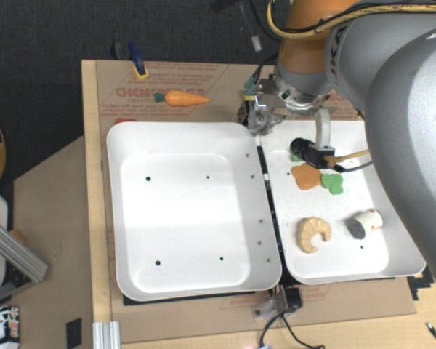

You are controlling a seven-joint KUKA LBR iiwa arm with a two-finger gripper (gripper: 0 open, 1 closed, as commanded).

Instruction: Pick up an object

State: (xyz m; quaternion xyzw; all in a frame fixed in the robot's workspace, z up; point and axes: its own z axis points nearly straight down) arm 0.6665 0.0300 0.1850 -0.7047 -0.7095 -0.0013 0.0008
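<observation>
My gripper hangs over the far end of the divider between the two white bins, at the back left corner of the right bin. Nothing shows between its tips. In the right bin lie a tan croissant near the front, a flat orange piece with a green piece beside it in the middle, and a small white and grey object toward the right. All of these lie nearer the front than the gripper and apart from it.
The left bin stands beside the right one. An orange toy carrot lies on the cardboard behind the left bin. A blue and yellow clamp sits at the cardboard's far edge.
</observation>
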